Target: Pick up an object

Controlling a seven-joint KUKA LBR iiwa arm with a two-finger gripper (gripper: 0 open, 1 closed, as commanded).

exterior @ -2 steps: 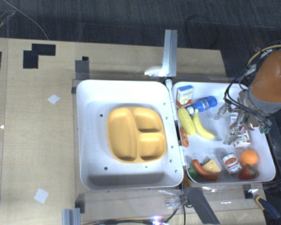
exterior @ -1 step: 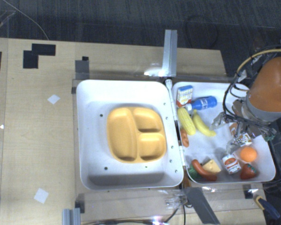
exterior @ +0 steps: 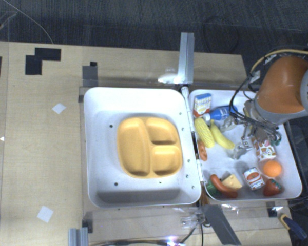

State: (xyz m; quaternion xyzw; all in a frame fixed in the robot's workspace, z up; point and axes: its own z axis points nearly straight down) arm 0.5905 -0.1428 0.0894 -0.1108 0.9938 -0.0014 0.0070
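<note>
At the near edge of the right bin (exterior: 296, 190), nearer than the jaws, lie a red pepper (exterior: 219, 184), a cheese wedge (exterior: 232, 181), a small can (exterior: 253, 178) and a red fruit (exterior: 273, 187). An orange (exterior: 271, 168) sits just to the jaws' right. The jaws hang low over the bin floor, close beside a small carton (exterior: 265, 150). Cables and the wrist blur them, so I cannot tell whether they are wide, narrow or holding anything. To their left lie a banana (exterior: 222, 137) and a corn cob (exterior: 204, 132). Well left, the other bin (exterior: 92, 137) holds a yellow divided tray (exterior: 149, 146). Beyond the jaws are a blue bottle (exterior: 219, 115) and a milk carton (exterior: 202, 104). The pale wooden surface (exterior: 36, 152) carries black marks (exterior: 41, 59) at its far side, then dark carpet (exterior: 118, 14). The arm (exterior: 282, 86) is cut off at the right
</note>
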